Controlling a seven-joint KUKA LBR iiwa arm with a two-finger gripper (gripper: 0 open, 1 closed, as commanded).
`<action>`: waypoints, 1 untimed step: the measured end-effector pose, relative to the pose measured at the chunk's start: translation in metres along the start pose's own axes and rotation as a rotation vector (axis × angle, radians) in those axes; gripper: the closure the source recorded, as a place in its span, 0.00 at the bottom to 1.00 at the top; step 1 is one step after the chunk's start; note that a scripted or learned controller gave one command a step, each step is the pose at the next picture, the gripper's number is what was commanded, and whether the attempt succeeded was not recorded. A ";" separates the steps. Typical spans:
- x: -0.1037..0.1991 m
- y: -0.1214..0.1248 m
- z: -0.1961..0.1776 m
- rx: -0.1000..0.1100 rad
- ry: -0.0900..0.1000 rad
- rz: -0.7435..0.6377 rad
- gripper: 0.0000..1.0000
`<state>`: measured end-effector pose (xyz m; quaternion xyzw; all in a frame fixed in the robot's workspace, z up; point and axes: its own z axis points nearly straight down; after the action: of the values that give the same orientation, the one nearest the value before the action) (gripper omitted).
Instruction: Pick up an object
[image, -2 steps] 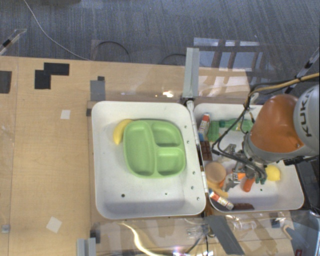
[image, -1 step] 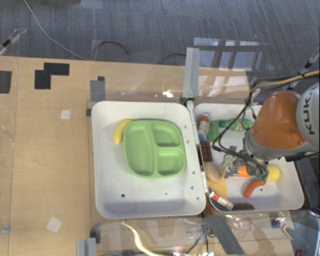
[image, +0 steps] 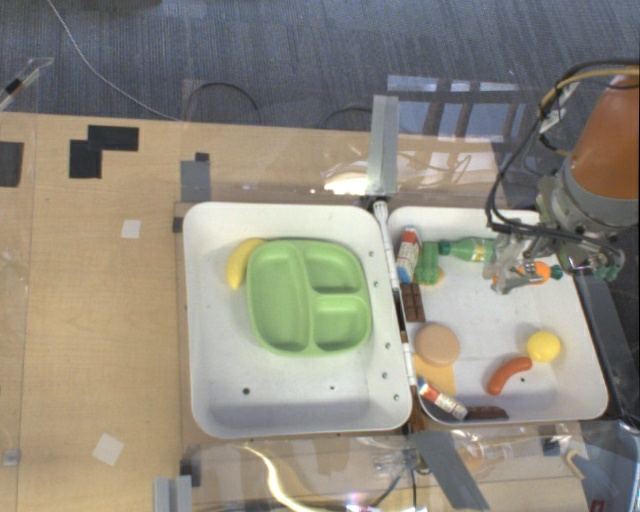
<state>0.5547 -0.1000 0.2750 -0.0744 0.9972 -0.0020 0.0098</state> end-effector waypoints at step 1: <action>-0.085 -0.058 -0.130 0.002 -0.002 0.024 1.00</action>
<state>0.6450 -0.1448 0.4068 -0.0626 0.9980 -0.0026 0.0109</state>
